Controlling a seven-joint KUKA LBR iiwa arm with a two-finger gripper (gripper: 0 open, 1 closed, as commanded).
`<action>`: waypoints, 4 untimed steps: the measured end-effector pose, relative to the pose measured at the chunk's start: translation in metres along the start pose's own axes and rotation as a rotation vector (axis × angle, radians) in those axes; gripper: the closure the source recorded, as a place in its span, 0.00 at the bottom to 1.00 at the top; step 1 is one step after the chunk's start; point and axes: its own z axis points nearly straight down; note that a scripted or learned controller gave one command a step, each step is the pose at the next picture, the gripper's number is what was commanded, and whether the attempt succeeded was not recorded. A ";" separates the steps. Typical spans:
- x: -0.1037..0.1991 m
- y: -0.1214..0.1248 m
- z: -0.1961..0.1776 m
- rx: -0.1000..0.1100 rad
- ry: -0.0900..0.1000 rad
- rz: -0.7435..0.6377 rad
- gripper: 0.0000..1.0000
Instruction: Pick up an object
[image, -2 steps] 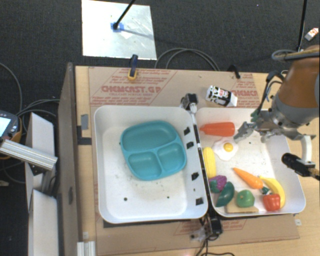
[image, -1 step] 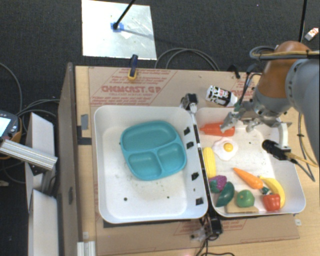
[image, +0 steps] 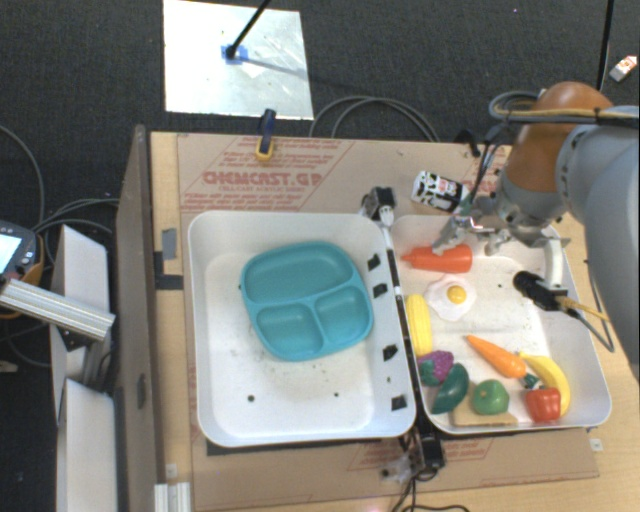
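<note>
gripper (image: 462, 232) hovering right bin's far end | finger spread: can't tell | tip: centre over orange toy carrot (image: 438, 259), drop straight, then squeeze

Red "CHEMCAST GP" printed on the cardboard sheet (image: 300, 170).

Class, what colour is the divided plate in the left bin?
Teal blue; the divided plate shows clearly in the camera view.

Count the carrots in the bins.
2, both in the right bin: one carrot at the far end just below the gripper, another nearer the front beside the banana. Others could be hidden under the arm.
</note>
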 end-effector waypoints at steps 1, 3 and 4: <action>-0.001 -0.008 0.004 -0.006 0.000 -0.003 0.00; -0.003 -0.041 0.011 0.016 0.002 0.001 1.00; -0.003 -0.041 0.012 0.016 0.002 0.001 0.00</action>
